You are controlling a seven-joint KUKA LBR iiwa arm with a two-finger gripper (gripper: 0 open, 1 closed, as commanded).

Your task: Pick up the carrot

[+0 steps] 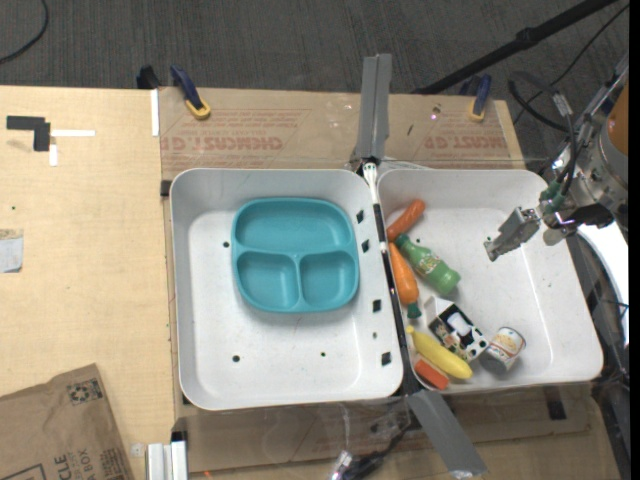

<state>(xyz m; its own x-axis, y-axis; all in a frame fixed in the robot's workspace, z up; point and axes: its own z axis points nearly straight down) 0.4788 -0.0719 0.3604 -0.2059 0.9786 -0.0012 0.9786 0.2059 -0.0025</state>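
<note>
Nearest the lens, a brown paper bag [55,423] lies on the worktop [80,218]. Beside the teal plate's bin, the right bin [560,298] holds the carrot [403,275] against its left wall, touching a green bottle [430,266]. Well apart, the end effector [508,236] hovers, jaws apart, gripping nothing. Best approach: descend along the carrot's free length, fingers straddling its width, clear of the bottle

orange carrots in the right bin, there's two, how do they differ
The upper orange carrot is shorter and lies slanted, pointing up-right towards open bin floor. The lower orange carrot is longer, runs nearly straight along the left wall of the right white bin, and lies beside the green plastic bottle. Both are orange and taper, and both lie clear of the gripper.
</note>
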